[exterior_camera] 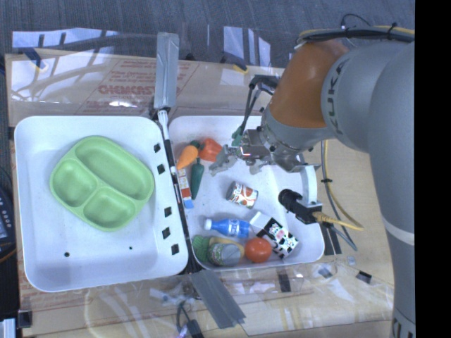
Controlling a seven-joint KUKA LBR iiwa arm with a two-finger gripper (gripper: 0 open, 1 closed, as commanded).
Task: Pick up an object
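My gripper (232,155) hangs over the upper middle of the right bin (310,234), reaching in from the right under the orange band of the arm. Just left of it lie an orange-red pepper (210,148) and a carrot (187,155), with a dark green vegetable (196,178) below them. A small red and white can (242,194) lies on its side below the gripper. Along the bin's near side sit a blue bottle (229,227), a red tomato (258,250), a greenish packet (220,252) and a black and white carton (282,236).
The left bin (42,259) holds a light green divided plate (102,182). A thin red and white stick (184,187) lies along the right bin's left wall. Cables and a black fitting (297,205) hang beside the arm at the bin's right side.
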